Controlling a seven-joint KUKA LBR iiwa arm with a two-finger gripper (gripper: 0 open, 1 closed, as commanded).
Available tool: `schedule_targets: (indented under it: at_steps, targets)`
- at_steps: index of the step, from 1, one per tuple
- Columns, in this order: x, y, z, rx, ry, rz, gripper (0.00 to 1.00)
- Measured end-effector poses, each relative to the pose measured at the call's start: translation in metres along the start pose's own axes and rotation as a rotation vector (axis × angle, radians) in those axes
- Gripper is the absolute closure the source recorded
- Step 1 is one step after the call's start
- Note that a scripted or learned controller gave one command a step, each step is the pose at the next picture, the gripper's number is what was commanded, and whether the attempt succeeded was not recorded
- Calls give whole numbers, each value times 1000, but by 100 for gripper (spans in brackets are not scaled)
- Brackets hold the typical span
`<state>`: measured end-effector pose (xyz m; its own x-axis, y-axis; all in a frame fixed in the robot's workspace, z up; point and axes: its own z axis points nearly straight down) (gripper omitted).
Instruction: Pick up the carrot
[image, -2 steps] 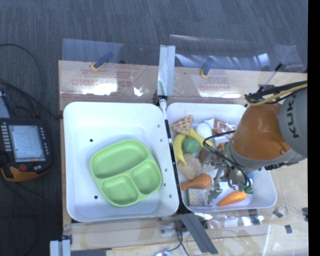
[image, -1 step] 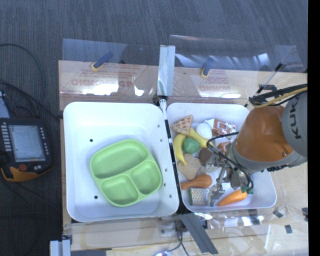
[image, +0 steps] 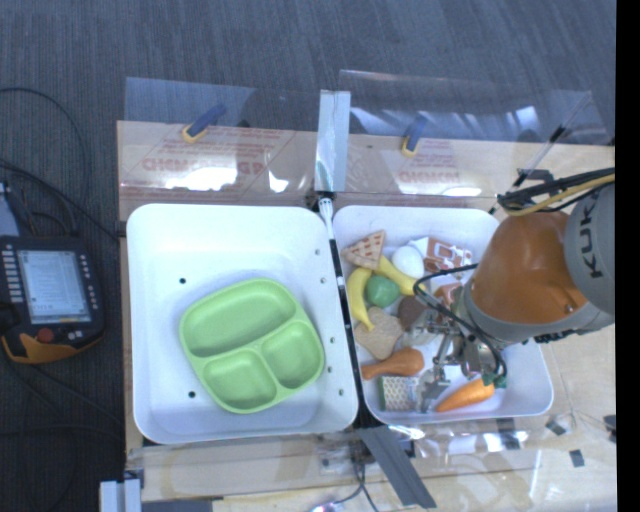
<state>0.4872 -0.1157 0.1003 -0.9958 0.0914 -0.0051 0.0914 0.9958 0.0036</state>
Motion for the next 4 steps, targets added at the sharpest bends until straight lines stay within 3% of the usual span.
schedule_targets:
  at_steps: [1,2,3,4]
  targets:
    - [-6,-26,6,2,-10,-325,0]
    - [-21,-36,6,3,-5,-565,0]
    - [-16,12,1,14,-6,-793,0]
    - [-20,15,-13,18,-21,-791,100]
